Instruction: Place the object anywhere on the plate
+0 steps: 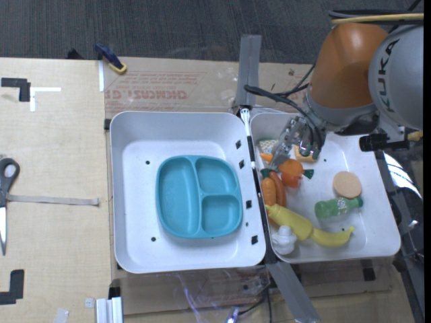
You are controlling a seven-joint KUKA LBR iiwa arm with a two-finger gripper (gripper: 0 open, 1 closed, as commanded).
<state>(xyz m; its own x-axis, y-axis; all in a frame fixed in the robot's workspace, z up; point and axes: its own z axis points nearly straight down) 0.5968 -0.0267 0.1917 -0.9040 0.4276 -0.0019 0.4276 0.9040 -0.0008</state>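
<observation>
My claw (286, 155), grip unreadable from here, hovers just above the orange toy (291, 170), the plate (199, 196) lying leftward

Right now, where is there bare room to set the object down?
The blue plate in the left bin has all three sections bare. The right bin is crowded along its left wall, where the gripper hangs over the carrots and banana.
</observation>
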